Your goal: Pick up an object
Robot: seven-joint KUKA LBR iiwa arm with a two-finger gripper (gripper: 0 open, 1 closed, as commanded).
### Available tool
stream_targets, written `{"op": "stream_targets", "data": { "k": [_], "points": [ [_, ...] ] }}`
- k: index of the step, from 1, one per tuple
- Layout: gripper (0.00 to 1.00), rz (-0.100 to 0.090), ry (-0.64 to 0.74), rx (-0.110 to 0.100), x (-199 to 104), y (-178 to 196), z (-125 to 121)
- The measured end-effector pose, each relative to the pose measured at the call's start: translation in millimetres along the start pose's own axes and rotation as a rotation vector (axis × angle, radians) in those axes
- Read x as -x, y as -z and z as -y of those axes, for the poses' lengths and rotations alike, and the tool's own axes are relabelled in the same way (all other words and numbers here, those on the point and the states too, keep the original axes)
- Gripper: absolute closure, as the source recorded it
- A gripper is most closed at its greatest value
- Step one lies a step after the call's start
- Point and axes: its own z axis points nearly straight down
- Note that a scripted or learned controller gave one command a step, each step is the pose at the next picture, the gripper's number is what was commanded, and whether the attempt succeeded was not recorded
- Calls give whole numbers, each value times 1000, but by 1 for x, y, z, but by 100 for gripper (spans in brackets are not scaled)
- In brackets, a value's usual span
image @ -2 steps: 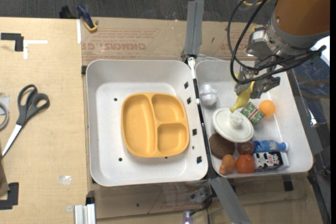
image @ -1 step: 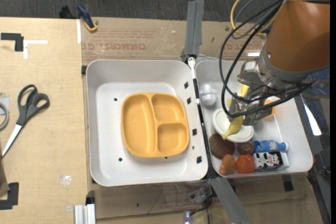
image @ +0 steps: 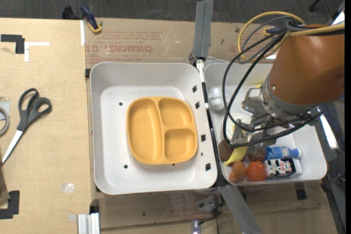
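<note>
Arm enters from the right of the frame; its orange band and grey wrist hang over the right bin and cover most of it. Gripper sits low over the centre-left of that bin, amid black cables; cannot tell how it is set or whether it holds anything. Candidate objects lie in a cluster along the bin's lower edge: a banana with a brown item at its left end, a red tomato, an orange-brown fruit, a blue-and-white bottle and a small black-and-white carton. Left bin holds a yellow divided plate, centre frame. Scissors lie on the bench at far left.
</note>
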Motion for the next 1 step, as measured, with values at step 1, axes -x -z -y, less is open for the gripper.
{"op": "stream_targets", "data": {
  "k": [1],
  "points": [
    [100, 2, 344, -3, 0, 39, 1]
  ]
}}
